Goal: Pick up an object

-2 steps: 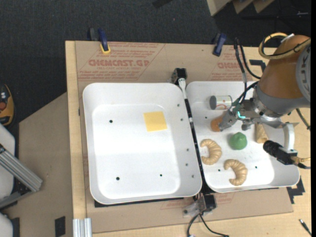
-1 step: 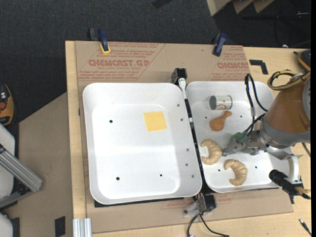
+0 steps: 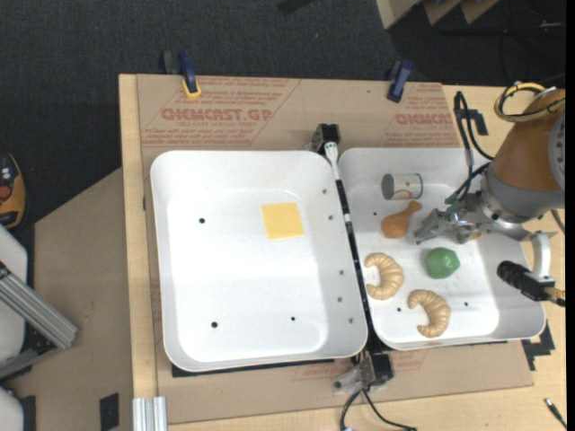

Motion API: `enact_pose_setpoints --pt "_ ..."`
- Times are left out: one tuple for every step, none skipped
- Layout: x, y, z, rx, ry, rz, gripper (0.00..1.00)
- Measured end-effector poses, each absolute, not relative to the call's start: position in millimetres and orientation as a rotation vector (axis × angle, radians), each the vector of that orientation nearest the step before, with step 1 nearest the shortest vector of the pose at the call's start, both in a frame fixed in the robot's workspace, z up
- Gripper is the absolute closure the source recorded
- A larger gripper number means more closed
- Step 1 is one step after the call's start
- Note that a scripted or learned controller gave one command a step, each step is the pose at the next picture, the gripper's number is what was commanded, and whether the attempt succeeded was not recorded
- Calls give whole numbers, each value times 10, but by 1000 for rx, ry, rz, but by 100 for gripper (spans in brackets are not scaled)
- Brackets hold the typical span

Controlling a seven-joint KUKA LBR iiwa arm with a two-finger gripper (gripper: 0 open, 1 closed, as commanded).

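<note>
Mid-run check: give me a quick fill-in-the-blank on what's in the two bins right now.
1. The yellow square lies alone in the ____ bin.
2. The right bin holds ____ croissants.
3. The round ball near the gripper is ____ in colour.
4. The small can lies on its ____.

Missing words: left; two; green; side
</note>
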State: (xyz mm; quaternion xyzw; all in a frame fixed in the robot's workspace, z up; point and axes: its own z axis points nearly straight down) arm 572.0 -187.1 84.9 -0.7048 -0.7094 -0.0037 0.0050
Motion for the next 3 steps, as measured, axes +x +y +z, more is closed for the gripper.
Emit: enact_pose_setpoints --pt "6132 -2142 853 -2218 -2221 -1 0" --pt "6383 -2194 842 -2213 -2220 -6 0" --pt "6685 -2008 854 -2221 -2229 -5 0"
